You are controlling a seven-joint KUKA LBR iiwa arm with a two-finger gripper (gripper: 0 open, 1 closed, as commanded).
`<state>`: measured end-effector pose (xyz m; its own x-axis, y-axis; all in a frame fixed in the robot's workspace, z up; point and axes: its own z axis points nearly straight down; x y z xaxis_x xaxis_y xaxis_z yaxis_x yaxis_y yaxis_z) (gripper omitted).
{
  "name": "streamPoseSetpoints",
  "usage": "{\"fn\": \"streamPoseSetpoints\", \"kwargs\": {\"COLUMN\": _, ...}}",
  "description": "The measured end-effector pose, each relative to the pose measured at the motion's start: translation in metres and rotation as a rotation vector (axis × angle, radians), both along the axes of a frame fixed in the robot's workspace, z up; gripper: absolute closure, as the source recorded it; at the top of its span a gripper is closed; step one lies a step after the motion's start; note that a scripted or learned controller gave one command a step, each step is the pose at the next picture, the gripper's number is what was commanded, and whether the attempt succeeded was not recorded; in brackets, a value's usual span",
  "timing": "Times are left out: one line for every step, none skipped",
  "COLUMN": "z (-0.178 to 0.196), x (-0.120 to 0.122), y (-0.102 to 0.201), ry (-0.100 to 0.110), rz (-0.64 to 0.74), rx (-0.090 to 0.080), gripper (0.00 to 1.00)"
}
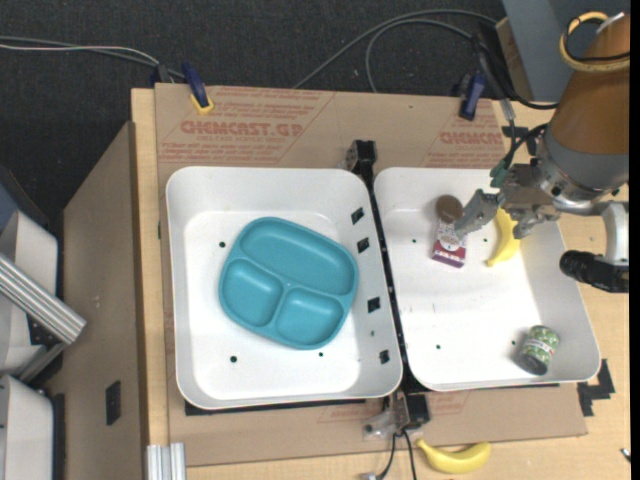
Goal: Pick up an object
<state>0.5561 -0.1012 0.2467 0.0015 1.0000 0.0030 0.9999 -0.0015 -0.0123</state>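
Since the task names no one object, the nearest is the fair choice:
Gripper (478, 218): fingers spread, pinching nothing; descend squarely before closing
Small packet (449, 247): just below the fingertips — flat, soft, red and white; grasp its narrow sides
Banana (504, 243): beside the fingers; curved, smooth
Can (537, 349): well apart — round

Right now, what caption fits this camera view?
Grey arm's fingers hover over a small red-white packet beside a yellow banana.
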Motion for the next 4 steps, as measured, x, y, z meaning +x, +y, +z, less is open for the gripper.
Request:
{"fn": "streamPoseSetpoints", "kwargs": {"z": 0.005, "x": 0.002, "y": 0.0, "ry": -0.011, "rz": 0.002, "rx": -0.001, "gripper": 0.0}}
{"fn": "streamPoseSetpoints", "kwargs": {"z": -0.052, "x": 0.004, "y": 0.01, "ry": -0.004, "rz": 0.002, "rx": 0.0, "gripper": 0.0}}
{"fn": "streamPoseSetpoints", "kwargs": {"z": -0.099, "x": 0.011, "y": 0.006, "ry": -0.005, "rz": 0.001, "rx": -0.001, "gripper": 0.0}}
{"fn": "streamPoseSetpoints", "kwargs": {"z": -0.144, "x": 0.003, "y": 0.006, "ry": -0.005, "rz": 0.001, "rx": -0.001, "gripper": 0.0}}
